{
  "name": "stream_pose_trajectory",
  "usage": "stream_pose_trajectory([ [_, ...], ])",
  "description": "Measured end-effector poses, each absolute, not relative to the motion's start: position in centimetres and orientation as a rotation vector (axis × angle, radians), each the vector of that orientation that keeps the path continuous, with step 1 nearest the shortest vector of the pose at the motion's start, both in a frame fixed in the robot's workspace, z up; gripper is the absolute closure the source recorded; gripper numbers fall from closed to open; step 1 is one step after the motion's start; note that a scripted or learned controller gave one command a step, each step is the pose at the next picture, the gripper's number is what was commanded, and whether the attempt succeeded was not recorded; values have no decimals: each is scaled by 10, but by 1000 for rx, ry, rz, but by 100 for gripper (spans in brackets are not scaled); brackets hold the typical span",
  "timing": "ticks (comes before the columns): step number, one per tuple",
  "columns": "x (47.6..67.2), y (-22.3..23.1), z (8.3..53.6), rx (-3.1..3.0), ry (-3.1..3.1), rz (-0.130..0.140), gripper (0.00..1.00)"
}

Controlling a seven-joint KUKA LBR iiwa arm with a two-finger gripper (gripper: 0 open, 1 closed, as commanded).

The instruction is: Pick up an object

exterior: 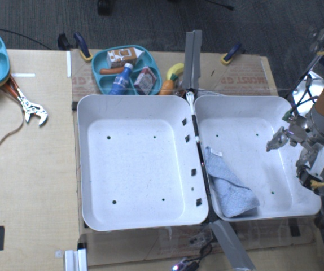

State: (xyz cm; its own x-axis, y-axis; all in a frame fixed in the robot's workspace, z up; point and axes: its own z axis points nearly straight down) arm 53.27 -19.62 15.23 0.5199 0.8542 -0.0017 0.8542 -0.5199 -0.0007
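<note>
While gripper [277, 141] hangs w/ fingers spread, soft crumpled blue-grey cloth [228, 185] in smooth right bin [246, 109].

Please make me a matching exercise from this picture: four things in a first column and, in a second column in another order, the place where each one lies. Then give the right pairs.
Things:
1. grey cloth
2. wrench
3. blue bottle
4. claw

Places:
A. on the wooden bench, left of both bins
B. in the blue tray behind the left bin
C. in the right bin, against its left wall
D. above the right side of the right bin

Pairs: 1-C, 2-A, 3-B, 4-D
</note>
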Motion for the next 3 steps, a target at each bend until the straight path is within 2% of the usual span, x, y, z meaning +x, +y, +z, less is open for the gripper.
stream_pose_trajectory([
  [1,517,-122,90,2777,1475,-6,0],
  [2,534,-177,131,2759,1503,-4,0],
  [3,510,-139,90,2617,1744,-5,0],
])
